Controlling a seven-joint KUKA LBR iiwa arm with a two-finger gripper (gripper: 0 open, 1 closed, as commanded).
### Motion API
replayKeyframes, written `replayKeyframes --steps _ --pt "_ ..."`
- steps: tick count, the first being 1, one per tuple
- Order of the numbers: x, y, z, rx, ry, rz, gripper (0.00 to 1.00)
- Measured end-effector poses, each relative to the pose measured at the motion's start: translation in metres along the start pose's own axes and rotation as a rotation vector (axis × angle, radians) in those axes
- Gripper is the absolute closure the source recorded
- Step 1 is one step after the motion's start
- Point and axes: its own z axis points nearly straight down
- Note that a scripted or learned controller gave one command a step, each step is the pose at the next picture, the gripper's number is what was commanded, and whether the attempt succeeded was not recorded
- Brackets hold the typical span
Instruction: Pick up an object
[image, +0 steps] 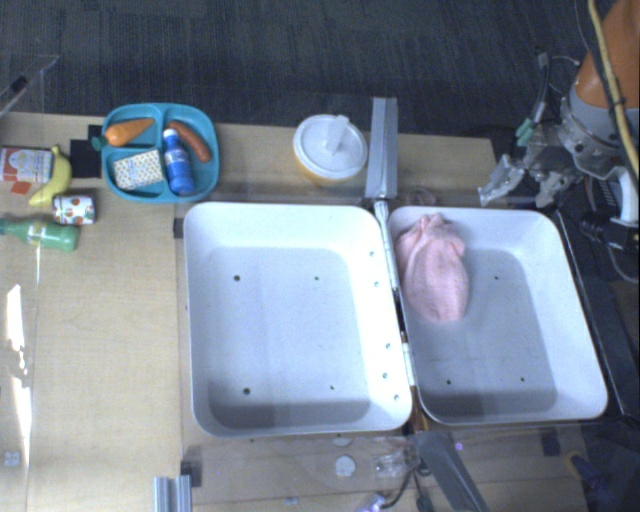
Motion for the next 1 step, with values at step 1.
replayKeyframes --steps 1 --pt "0.0489 0.0080 0.0984 0.001 0.001 -0.099 0.00"
